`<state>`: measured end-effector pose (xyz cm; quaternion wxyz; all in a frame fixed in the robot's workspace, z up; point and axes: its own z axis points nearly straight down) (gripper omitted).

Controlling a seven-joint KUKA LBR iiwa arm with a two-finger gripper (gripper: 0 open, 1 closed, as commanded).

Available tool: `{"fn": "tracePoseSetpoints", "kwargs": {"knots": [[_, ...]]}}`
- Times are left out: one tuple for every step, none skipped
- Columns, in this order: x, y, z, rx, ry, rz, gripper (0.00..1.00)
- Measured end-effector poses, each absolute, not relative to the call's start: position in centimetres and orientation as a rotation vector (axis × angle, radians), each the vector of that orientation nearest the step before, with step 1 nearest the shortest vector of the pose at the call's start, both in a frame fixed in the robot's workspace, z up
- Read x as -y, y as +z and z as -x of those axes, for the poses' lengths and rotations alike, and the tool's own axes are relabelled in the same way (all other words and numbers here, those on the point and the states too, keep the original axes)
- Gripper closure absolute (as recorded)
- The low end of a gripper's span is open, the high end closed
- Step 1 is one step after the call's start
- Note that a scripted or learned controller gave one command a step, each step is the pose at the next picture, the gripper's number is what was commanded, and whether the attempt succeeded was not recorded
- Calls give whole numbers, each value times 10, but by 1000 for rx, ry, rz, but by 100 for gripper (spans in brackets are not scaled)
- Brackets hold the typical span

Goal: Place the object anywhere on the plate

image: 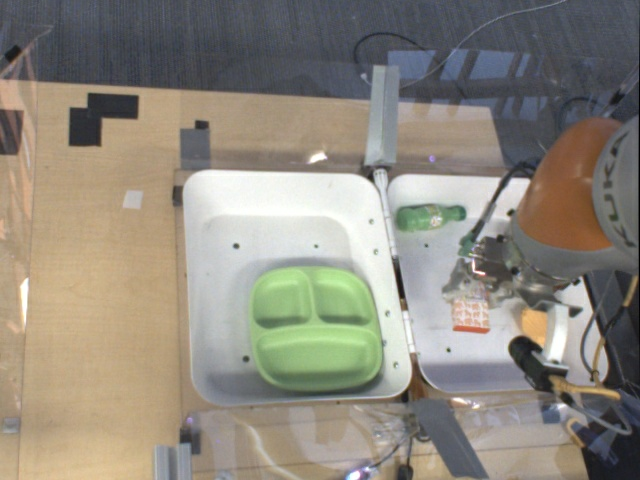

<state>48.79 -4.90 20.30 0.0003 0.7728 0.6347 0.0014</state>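
The arm's fingers (472,280) hang low over the right bin (432,353), below the grey wrist and orange band (565,198). Whether they are spread or clenched cannot be told; the wrist body and glare blur them. Just under and slightly nearer the camera than the fingers lies a small red-and-white packet (471,315), flat on the bin floor, its top edge right at the fingertips; whether they touch it is unclear. To the right of the fingers, near the bin's right wall, sits a small orange-tan block (535,323), partly hidden by the arm's hardware.

Farther off, beyond the fingers toward the back of the same bin, a green bottle (429,216) lies on its side, well apart from the packet.

To the left of the fingers, across the divider between the bins, the left bin (215,218) holds a green plate (315,328) with three compartments, lying in the bin's front half. Nothing from the right bin lies on it.

Farthest left, the wooden tabletop (90,288) carries black tape marks (100,116) near its back edge.
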Motion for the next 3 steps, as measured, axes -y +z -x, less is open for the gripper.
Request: {"fn": "tracePoseSetpoints", "kwargs": {"knots": [[-21,184,-512,-2112,2,-2326,100],[-95,184,-516,-2159,1,-2283,100],[-95,184,-517,-2159,2,-2282,0]]}}
